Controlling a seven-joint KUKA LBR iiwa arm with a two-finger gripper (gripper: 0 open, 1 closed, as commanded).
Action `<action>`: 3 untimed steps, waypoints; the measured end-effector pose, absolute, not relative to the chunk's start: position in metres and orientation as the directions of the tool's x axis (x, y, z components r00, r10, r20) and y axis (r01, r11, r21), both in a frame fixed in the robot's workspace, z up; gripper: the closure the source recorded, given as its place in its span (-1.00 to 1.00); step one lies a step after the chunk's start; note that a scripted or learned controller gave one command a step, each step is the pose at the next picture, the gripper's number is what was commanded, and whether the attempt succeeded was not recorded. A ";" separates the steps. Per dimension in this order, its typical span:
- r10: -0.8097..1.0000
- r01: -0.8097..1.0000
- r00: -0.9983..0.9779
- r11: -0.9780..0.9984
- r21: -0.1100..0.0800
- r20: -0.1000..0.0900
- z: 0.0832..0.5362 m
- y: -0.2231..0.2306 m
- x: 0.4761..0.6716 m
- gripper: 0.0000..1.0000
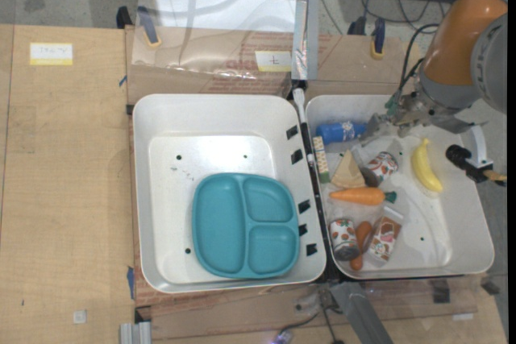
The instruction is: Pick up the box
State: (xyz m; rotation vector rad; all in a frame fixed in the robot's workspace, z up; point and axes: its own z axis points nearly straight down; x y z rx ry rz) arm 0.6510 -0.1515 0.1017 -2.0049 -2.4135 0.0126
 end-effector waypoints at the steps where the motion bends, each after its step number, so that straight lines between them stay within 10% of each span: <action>1: 0.969 0.969 -0.249 0.249 -0.002 0.002 0.097 -0.078 0.658 -1.00; 2: 0.969 0.969 -0.248 0.248 -0.005 0.004 0.107 -0.079 0.658 1.00; 3: 0.969 0.969 -0.247 0.248 -0.005 0.004 0.107 -0.079 0.658 -1.00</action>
